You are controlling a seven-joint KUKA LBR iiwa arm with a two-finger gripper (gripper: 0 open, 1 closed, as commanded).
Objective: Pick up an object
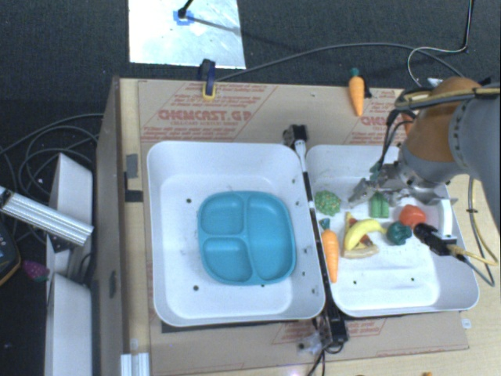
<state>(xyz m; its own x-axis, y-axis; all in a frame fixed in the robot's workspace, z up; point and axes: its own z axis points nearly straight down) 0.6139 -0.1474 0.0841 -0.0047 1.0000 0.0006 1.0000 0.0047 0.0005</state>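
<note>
While hovering low over the right bin [407,288], claw [380,188] spread wide, green block [380,207] just beneath, seemingly lined up for gripping.

Both white bins [235,163] look like smooth plastic with a soft shine. The blue tray [246,237] is matt plastic. The toy food (a banana [362,230], a carrot [330,255], a tomato [412,215]) seems glossy plastic. The board [235,108] under the bins looks like rough brown cardboard. The sheet [186,22] behind looks like shiny metal foil.
</note>
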